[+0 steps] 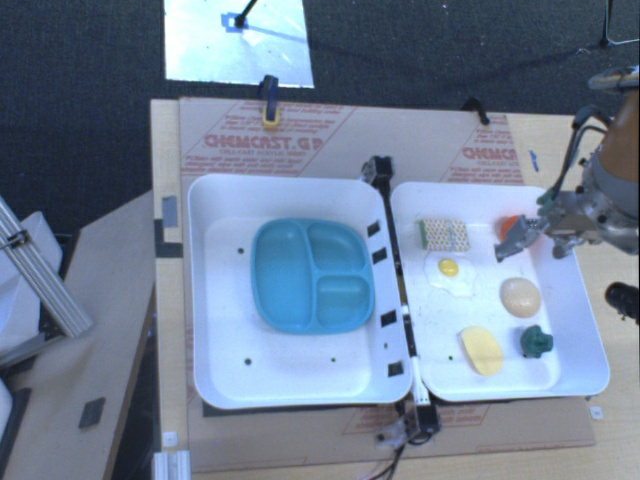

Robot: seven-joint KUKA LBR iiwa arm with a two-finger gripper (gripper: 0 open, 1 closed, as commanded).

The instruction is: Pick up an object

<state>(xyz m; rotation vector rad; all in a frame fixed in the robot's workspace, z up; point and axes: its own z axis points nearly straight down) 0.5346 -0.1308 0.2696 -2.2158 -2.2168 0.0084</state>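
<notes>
Grey arm point(612, 183) reaching in from the right, gripper point(535, 238) low, fingers spread

Both bins, the left bin point(215, 268) and the right bin point(580, 328), are plain white with black clips along their shared edge; the left holds a solid light-blue divided plate point(310, 275). In the right bin: a fried egg point(452, 273), white with a yellow yolk; a green-and-white checked piece point(443, 234); a beige rounded item point(519, 296); a pale yellow piece point(482, 350); a dark green item point(536, 341); and an orange-red item point(511, 226). The tabletop point(165, 388) is light tan, under a board point(330, 143) printed with red lettering.
</notes>
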